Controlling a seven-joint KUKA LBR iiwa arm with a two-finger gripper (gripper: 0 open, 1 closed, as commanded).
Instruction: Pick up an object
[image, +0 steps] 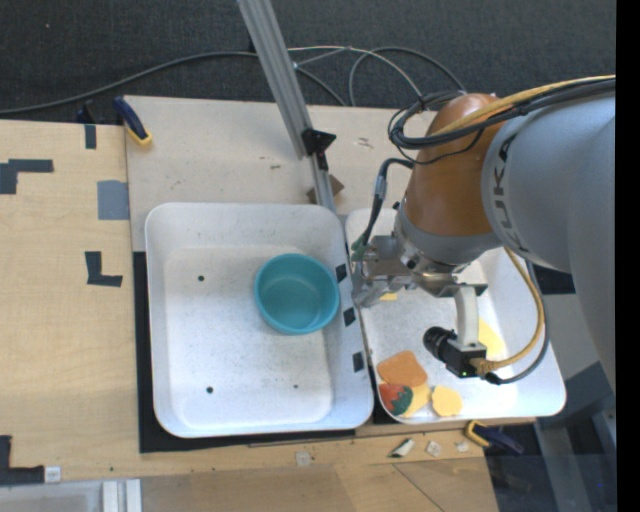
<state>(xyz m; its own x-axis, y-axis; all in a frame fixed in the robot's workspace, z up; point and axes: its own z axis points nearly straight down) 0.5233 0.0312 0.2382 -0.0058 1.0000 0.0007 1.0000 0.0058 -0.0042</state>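
Note:
A teal bowl (296, 292) sits upright in the left bin (180, 300), near its right wall. In the right bin (530, 395) lie an orange piece (402, 368), a red and green piece (398, 400) and a yellow round piece (446, 402) at the near left corner. Another yellow piece (490, 338) peeks out beside the arm. My gripper (372, 288) hangs low at the right bin's left edge, close to the divider between the bins, with a bit of yellow showing just beside it. The big orange wrist hides most of it.
A slanted metal pole (290, 100) rises behind the bins. A black camera block (455, 352) on the arm hangs over the right bin. Cables run across the dark floor at the back. Small clips lie on the bench's front edge (430, 447).

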